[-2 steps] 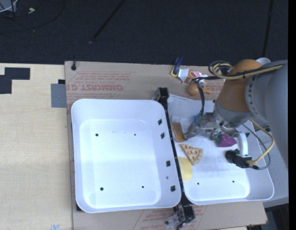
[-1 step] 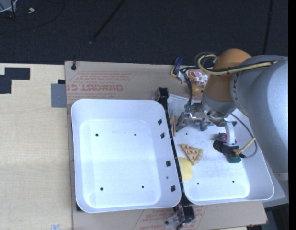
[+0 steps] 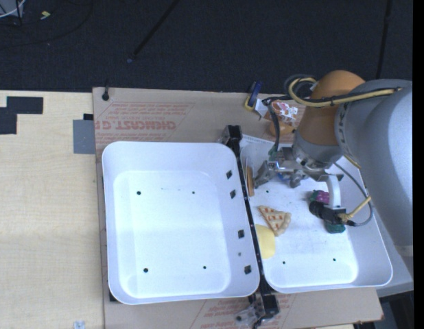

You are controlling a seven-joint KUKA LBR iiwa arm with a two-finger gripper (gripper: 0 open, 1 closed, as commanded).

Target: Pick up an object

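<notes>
Low in the right white plastic bin (image 3: 363, 269), grey gripper (image 3: 280, 173), jaws' state unclear; tan waffle wedge (image 3: 274, 218) and yellow round piece (image 3: 265, 242) nearby.

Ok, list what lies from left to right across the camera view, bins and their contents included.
Shallow white left bin → round pale yellow piece → tan waffle-patterned wedge → end effector → small green and magenta object → grey arm with orange band.
</notes>
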